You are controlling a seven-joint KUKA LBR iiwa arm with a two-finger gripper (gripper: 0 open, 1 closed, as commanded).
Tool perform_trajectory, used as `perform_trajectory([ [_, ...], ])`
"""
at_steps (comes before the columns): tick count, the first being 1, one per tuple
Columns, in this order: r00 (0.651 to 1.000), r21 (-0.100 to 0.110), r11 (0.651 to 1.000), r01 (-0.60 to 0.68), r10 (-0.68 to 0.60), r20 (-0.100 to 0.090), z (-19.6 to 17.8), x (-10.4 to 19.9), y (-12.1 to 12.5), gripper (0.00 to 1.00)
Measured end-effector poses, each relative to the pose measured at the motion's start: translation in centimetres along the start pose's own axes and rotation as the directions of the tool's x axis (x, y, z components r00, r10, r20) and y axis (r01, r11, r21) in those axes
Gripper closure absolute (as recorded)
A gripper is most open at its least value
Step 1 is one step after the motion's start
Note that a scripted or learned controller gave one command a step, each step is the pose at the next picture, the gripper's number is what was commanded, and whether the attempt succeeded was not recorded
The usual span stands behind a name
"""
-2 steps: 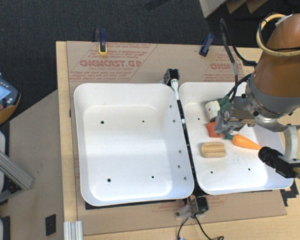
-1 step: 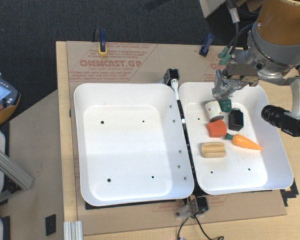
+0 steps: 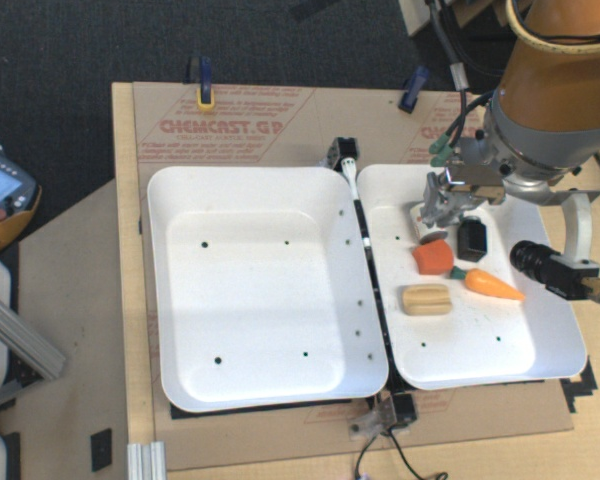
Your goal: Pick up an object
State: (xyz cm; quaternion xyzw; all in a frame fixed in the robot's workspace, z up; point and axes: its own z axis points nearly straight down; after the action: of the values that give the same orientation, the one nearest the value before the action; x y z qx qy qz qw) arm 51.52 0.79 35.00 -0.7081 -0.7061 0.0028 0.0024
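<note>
Hovering low in the right bin, end effector — finger state I cannot tell — risks clipping the red block sideways instead of straddling it.

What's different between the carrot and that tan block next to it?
The carrot is bright orange and tapers to a point; the tan block is pale beige with rounded, blunt ends. The carrot lies slanted; the tan block lies level across the view. Both rest in the right bin.

dark carpet floor; brown board under bins, clamped.
</note>
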Motion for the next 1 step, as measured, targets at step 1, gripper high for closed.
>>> perform_trajectory([
  [1, 1.000, -0.021, 1.000, 0.008, -0.008, -0.002, -10.36, 4.24, 1.98, 1.00],
])
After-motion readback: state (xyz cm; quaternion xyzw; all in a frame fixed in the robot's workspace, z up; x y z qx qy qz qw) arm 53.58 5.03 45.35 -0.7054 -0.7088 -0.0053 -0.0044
